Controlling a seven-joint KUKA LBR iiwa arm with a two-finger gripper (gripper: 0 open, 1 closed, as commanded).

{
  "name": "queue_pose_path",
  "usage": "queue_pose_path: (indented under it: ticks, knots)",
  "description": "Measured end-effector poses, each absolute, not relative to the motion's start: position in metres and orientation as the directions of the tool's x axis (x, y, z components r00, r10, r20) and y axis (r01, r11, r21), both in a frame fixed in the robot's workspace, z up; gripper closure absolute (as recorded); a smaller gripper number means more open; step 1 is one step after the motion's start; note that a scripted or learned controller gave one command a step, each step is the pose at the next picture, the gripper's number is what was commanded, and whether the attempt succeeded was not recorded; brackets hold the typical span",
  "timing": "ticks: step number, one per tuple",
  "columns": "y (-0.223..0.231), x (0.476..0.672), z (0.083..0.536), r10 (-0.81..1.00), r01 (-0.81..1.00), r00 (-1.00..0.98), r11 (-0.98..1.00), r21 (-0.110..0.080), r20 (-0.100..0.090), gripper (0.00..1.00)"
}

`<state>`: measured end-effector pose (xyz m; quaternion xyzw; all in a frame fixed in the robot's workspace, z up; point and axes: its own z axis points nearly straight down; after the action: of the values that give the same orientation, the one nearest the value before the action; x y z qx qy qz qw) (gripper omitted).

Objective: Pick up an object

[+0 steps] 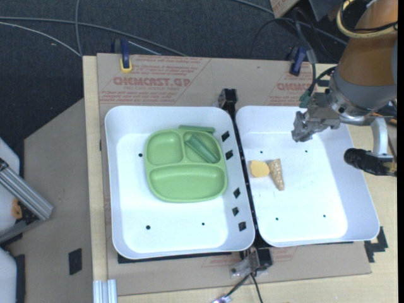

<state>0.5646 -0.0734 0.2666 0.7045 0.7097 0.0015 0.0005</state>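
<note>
Now | hand (302,133) over right bin (328,226) | ridged tan cone (277,173) | smooth green plate (185,167)

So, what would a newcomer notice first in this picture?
Probably the green plate in the left bin, with a green piece lying in one compartment. Next, two small yellowish pieces near the left side of the right bin, and the tool hovering above that bin's upper part.
</note>
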Motion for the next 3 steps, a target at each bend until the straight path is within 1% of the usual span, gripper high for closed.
queue_pose_path:
  ticks: [1, 2, 3]
  knots:
    - [-0.023, 0.573, 0.258, 1.000, 1.000, -0.006, 0.006, -0.001, 0.002, 1.00]
    - [0.024, 0.591, 0.240, 1.000, 1.000, -0.005, 0.005, 0.000, 0.001, 1.00]
    - [0.067, 0.608, 0.242, 1.000, 1.000, -0.005, 0.005, 0.002, 0.002, 1.00]
